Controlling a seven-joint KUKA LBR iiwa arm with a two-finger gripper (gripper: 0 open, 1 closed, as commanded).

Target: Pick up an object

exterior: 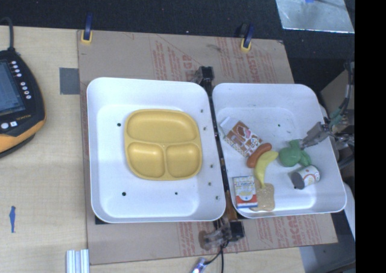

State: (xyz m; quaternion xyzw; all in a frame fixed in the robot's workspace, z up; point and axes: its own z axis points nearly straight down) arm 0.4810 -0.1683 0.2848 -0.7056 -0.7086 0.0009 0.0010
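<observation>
Nearest us in the right bin [274,208] we see a small red-and-white carton [244,191] touching a tan biscuit-like piece [265,197]. Just beyond them a yellow banana [263,166] lies against an orange-red sausage [258,153], with a brown patterned packet [240,136] to their far left. Right of the banana sits a green toy [294,154], and near it a small white can [304,176] on its side. At the bin's right rim we find the gripper [318,133], close to the green toy; we cannot tell its state. We see a yellow divided plate [163,143] in the left bin [102,145].
</observation>
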